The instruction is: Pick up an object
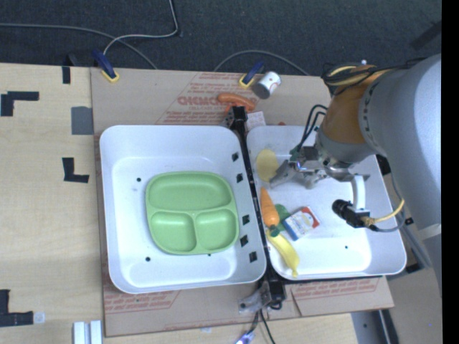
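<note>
Where bench (43, 192) meets dark carpet (86, 6), cables trail; jaws (287, 172) over right bin (380, 260), state unclear.

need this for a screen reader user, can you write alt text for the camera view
A grey robot arm reaches from the right into the right white bin, its tool near a pale yellow object. A carrot, banana and small packet lie along that bin's left side; the left bin holds a green divided plate.
</note>
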`<state>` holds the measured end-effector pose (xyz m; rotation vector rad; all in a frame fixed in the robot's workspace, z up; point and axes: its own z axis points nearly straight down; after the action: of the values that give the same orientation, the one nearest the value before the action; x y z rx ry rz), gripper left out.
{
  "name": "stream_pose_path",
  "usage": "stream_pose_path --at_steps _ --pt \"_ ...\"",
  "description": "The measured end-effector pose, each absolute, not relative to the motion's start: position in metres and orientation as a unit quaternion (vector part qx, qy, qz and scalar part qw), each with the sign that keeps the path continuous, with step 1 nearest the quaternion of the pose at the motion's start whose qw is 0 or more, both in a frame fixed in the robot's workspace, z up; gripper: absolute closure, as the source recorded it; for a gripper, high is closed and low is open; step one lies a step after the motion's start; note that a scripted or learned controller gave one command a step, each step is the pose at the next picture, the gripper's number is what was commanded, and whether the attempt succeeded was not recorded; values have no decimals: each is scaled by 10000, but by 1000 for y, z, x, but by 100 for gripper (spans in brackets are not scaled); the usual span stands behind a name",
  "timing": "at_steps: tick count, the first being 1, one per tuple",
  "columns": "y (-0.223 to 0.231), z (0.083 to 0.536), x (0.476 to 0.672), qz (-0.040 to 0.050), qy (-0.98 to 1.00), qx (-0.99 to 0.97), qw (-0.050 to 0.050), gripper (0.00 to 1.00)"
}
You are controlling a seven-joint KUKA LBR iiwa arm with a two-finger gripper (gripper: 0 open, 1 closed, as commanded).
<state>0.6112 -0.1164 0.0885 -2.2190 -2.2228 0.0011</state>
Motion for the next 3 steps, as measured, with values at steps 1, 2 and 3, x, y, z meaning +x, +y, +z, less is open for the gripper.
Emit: stream_pose_path --at_steps 1,2,3 --pt "-111 86 669 -4 -7078 -7064 -7 0" --pt "-97 86 651 2 -7076 -7067 -11 0" --pt "-95 85 663 0 -7075 -7067 -9 0"
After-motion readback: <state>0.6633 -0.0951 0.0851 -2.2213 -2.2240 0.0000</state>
